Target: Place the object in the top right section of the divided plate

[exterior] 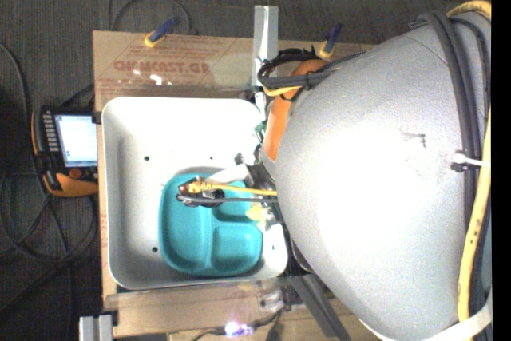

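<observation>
Arm [375, 180] hangs low over the bins, grey housing blocking the whole right side, orange band [275, 132] just visible at its left edge. Tool [259, 172] tucked at the arm's left edge, right above the plate's right rim; can't tell whether it grips anything.

Left white bin [136, 140] holds the teal divided plate [211, 243], sitting in the bin's lower-right corner, close against the near wall. Likely parked there to keep it within easy reach of the arm.

Object [215, 192]: thin yellow-and-dark piece, looks like a utensil, exact type unclear. Lies across the plate's upper part, one end at the upper-left area, other end running right toward the tool and off past the rim. Whether resting on the plate or held above it: can't tell.

Judgement: not clearly in the top right section yet; spans the upper compartments rather than sitting in one. Rest of plate bare.
</observation>
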Controlling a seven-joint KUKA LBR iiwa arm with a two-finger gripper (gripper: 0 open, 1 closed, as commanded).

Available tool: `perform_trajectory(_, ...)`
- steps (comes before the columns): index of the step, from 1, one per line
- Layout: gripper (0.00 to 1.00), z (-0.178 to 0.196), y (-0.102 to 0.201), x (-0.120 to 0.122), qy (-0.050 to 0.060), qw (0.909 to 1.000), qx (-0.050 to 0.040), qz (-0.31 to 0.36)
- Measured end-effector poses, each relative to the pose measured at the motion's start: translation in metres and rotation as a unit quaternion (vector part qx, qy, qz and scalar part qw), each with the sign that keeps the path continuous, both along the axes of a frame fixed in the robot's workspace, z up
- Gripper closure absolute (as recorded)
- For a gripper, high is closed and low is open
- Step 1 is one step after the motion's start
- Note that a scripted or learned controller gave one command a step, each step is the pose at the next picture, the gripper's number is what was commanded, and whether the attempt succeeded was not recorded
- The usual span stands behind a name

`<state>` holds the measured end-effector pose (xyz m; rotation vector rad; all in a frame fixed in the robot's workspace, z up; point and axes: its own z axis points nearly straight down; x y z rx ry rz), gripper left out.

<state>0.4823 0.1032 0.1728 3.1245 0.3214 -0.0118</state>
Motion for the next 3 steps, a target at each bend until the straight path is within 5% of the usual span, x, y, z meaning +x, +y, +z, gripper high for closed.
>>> perform_trajectory(1, 1.0, 0.051, -0.039, 0.001, -0.002, 1.0, -0.0018, -0.002)
perform_trajectory(2, 1.0, -0.041, 0.013, -0.001, 0.0, 1.0, 0.005, 0.004)
perform_trajectory(3, 0.0, -0.042, 0.007, -0.001, 0.001, 1.0, 0.0004, 0.0)
